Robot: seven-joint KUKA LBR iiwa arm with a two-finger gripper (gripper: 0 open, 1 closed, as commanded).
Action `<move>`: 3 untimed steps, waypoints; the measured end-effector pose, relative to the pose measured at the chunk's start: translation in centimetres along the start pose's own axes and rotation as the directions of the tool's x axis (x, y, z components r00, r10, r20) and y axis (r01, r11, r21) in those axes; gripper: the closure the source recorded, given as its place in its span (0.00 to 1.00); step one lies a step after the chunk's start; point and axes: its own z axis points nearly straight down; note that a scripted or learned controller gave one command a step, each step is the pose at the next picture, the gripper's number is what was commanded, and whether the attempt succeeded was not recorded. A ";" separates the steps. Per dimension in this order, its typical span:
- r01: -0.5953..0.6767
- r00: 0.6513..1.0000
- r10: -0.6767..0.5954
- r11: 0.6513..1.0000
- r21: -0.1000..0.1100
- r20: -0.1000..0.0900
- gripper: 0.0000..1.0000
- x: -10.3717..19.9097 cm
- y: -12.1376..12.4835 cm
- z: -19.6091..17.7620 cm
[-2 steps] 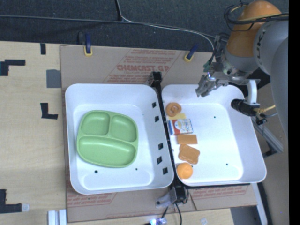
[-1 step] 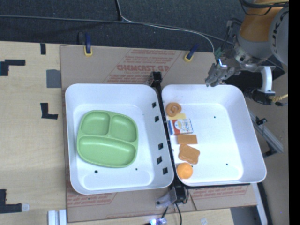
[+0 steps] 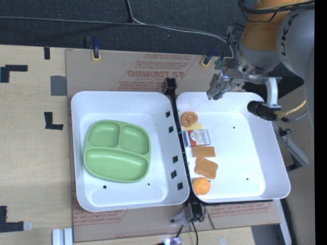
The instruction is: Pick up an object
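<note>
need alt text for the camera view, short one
The arm's end effector hovers over the far edge of the right bin, where small toy foods line the left wall. The left bin holds a green divided plate.

From my feed the light is even and bright from overhead, so both white bins (image 3: pixel 232 190) look nearly blown out, with only soft shadows along their inner walls. The upper strip of the frame stays dark, and the arm (image 3: pixel 278 19) at upper right looks slightly soft.
</note>
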 end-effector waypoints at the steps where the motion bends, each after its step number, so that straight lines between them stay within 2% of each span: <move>1: -0.001 1.000 0.001 1.000 0.002 0.001 1.00 4.7 -1.9 1.7; 2: 0.000 1.000 0.000 1.000 0.002 0.000 1.00 9.3 -4.2 1.1; 3: 0.001 1.000 -0.001 1.000 0.004 0.001 1.00 14.8 -7.2 2.3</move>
